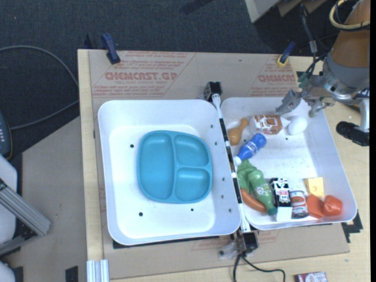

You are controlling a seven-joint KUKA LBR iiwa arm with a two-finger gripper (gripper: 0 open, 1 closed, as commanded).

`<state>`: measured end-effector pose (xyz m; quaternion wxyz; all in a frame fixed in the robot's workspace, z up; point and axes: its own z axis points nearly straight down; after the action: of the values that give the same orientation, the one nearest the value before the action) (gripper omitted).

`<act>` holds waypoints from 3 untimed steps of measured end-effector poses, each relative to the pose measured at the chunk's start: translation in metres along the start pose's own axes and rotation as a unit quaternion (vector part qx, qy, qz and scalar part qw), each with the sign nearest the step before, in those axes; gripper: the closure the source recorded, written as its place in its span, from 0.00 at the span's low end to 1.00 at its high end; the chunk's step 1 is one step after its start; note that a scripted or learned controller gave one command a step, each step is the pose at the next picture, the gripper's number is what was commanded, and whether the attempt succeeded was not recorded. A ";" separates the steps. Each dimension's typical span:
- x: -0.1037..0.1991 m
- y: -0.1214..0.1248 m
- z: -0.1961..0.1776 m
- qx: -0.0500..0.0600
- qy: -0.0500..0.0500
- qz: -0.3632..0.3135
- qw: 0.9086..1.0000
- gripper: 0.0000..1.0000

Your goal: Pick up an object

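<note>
Gripper (304,101) hangs over the right bin's (341,157) far edge, and you can see its fingers spread with nothing between them. Just below it a white egg-shaped object (297,125) lies near the far wall. Beside that, a brown bottle (266,124) lies on its side, long axis across the bin. A blue bottle (251,147) slants toward the divider. You have bare floor mid-bin; the left bin (117,157) holds a blue tray (174,166).
</note>
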<state>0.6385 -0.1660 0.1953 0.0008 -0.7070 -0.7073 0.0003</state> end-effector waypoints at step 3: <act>0.014 -0.104 0.111 0.000 -0.001 0.001 1.000 0.00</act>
<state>0.5346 -0.1524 0.0842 0.0002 -0.7077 -0.7065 0.0006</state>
